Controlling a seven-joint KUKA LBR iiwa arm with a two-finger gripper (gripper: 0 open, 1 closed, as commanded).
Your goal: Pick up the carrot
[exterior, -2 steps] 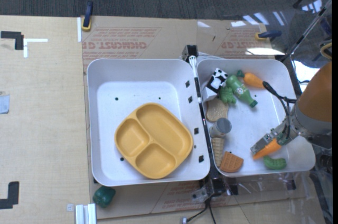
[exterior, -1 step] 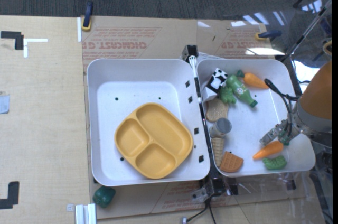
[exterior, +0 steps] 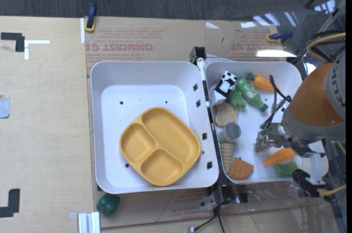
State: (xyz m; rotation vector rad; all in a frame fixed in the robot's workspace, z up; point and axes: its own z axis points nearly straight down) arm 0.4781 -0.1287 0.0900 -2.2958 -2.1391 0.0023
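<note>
Two bins: the left bin [exterior: 110, 83] holds a yellow tray [exterior: 159, 145]; the right bin [exterior: 286, 70] holds toys and the carrot [exterior: 279, 156], lying low right, tip leftward. I see the arm [exterior: 319, 100] bent over it, gripper [exterior: 266, 142] beside the tip; its spread I cannot tell.

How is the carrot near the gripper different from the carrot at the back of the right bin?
The carrot near the gripper lies toward the front of the right bin, close to the arm; the back carrot lies at the far end beside a green bottle. The front one looks larger and points left; the back one looks smaller and slants toward the right wall. Both are orange with green tops.
</note>
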